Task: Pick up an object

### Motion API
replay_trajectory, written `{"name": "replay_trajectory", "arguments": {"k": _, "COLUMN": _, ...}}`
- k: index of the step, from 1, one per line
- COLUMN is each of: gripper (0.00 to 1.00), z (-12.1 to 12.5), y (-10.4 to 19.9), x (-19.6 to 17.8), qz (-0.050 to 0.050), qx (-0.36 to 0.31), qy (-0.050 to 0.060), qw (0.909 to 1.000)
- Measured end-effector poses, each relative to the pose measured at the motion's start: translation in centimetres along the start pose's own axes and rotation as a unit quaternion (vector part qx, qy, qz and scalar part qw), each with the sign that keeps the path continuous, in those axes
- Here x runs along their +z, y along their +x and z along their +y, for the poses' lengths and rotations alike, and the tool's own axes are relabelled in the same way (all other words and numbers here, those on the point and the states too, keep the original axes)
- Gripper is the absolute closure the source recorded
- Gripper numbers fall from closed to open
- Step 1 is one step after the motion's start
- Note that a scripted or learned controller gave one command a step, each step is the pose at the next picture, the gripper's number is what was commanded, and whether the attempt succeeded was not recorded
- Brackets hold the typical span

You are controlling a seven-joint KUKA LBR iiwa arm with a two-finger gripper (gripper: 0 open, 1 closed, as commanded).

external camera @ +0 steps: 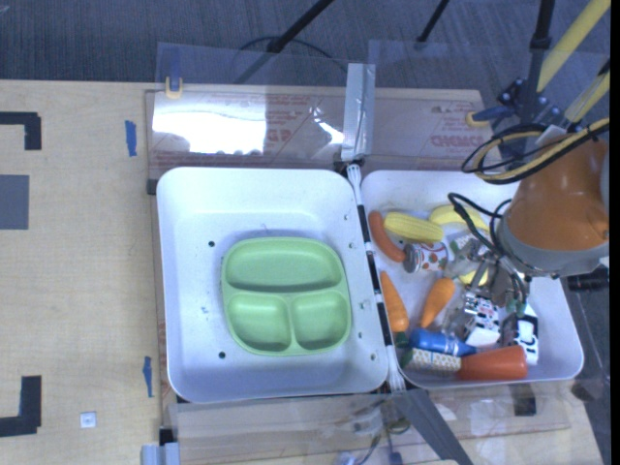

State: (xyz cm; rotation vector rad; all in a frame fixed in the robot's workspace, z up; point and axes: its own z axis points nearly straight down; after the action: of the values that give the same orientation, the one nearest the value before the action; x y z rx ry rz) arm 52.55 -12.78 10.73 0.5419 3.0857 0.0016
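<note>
Red plastic, a stubby pepper-like toy (496,361), lies nearest the camera along the front wall of the right-hand shallow white bin (570,349), with a blue cylinder-shaped toy (433,341) just beside it to the left and a speckled pale piece (433,359) touching that. A little further back, two orange plastic carrots rest in the same bin: one (393,303) along the left wall, the other (437,301) tilted near the middle. The hand (481,298) of the grey arm with the orange band (560,204) hangs low over this clutter, close to the tilted carrot; whether it is spread or closed I cannot tell, and nothing can be seen gripped in it. Beyond it lie a yellow plastic corn cob (412,227), a red-orange sausage-shaped toy (386,237) and a yellow banana-like piece (450,215). Left of all this, the other white bin (184,260) holds a pale green three-compartment plate (286,294). Both bins sit on the light wooden table (68,260).
</note>
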Motion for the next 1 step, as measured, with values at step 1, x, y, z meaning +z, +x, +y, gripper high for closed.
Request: {"name": "replay_trajectory", "arguments": {"k": 1, "gripper": 0.0, "z": -4.33, "y": 1.97, "x": 0.93, "qz": -0.019, "qx": -0.014, "qy": 0.001, "qw": 0.9997}}
